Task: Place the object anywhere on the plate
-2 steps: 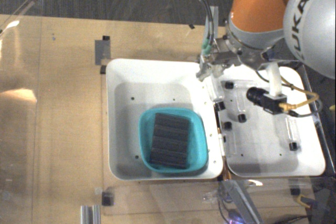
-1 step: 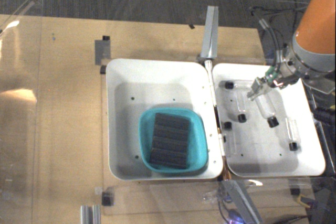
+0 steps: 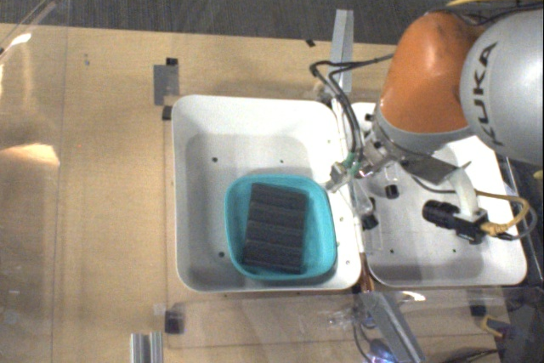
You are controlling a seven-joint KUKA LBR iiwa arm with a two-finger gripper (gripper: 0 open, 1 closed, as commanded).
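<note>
1. Your arm (image 3: 450, 89) loomed closest, hiding much of the right bin (image 3: 450, 263).
2. The dark ribbed block (image 3: 275, 227) lay flat on the teal plate (image 3: 321, 221), left bin (image 3: 204, 183).
3. The tool (image 3: 350, 170): grip state unclear.

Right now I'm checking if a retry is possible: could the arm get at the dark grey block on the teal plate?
Probably yes. The dark grey block lies flat on the teal plate in the left bin, uncovered, with nothing above it. The arm hangs over the seam between the bins, close beside the plate.
</note>
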